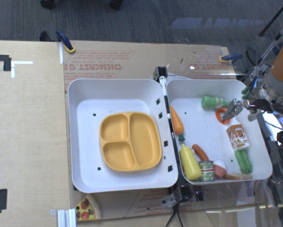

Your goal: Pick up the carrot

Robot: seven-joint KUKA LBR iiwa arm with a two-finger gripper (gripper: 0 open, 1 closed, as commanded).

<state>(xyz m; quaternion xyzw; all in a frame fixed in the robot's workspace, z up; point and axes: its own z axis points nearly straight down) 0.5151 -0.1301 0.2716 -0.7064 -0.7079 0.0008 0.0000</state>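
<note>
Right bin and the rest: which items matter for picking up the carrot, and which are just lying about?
Part of the job:
carrot, against the right bin's left wall
gripper, across the bin from it

Lying about:
yellow divided plate in the left bin
mustard bottle
green bottle
small can
cucumber

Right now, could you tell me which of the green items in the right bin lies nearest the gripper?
The green bottle at the bin's far side, just left of the gripper. The green cucumber and green can both lie toward the near edge.
</note>
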